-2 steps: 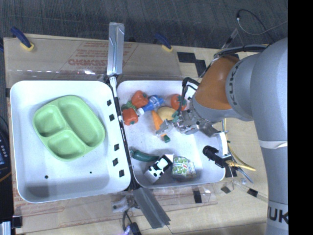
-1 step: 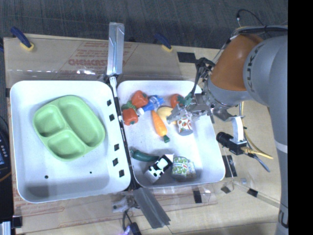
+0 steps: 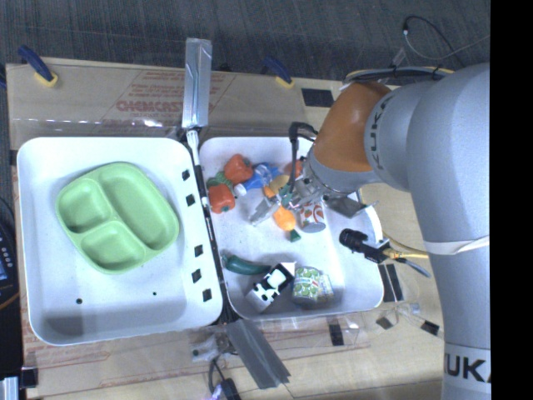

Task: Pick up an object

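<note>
Below, two white bins side by side: left bin (image 3: 33, 248) with a green divided plate (image 3: 117, 215); right bin (image 3: 250, 248) with a cluster of small objects. Gripper (image 3: 293, 194) lowered among orange toy pieces (image 3: 229, 182), a blue item (image 3: 265, 174) and a small orange piece (image 3: 286, 219) near the bin's far side; finger state cannot be told. Apart from the gripper, near the front wall: black-and-white toy (image 3: 269, 283), green-patterned packet (image 3: 311, 283), dark green curved piece (image 3: 241, 265). Grey arm (image 3: 441, 157) with orange band (image 3: 350, 132) entering from the right.
</note>
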Tool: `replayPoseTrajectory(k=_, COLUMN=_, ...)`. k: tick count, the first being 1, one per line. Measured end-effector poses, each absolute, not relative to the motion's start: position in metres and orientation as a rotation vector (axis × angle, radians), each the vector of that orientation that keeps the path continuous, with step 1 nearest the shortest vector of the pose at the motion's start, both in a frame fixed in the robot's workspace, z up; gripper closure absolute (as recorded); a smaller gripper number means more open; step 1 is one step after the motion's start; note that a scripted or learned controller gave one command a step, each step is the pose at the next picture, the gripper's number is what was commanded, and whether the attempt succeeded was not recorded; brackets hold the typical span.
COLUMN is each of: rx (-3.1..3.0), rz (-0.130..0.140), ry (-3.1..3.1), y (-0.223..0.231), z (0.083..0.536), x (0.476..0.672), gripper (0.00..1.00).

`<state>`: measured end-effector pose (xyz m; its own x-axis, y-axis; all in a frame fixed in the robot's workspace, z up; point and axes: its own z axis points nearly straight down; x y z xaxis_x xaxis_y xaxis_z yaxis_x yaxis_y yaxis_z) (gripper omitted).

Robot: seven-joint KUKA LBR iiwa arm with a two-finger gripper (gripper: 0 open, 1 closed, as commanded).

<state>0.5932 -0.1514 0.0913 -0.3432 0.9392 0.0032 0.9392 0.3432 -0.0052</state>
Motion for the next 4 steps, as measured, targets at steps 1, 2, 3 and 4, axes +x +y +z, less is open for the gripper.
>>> replayPoseTrajectory(k=1, rx=-1.771, rz=0.002, ry=-2.592, y=-0.154, z=0.196, x=0.611, gripper=0.00)
replayPoseTrajectory(k=2, rx=-1.685, rz=0.003, ry=-2.647, y=-0.121, z=0.090, x=0.610, gripper=0.00)
replayPoseTrajectory(k=3, rx=-1.630, rz=0.010, ry=-2.678, y=-0.109, z=0.089, x=0.638, gripper=0.00)
replayPoseTrajectory(k=4, rx=-1.407, rz=0.003, ry=-2.802, y=-0.159, z=0.090, x=0.574, gripper=0.00)
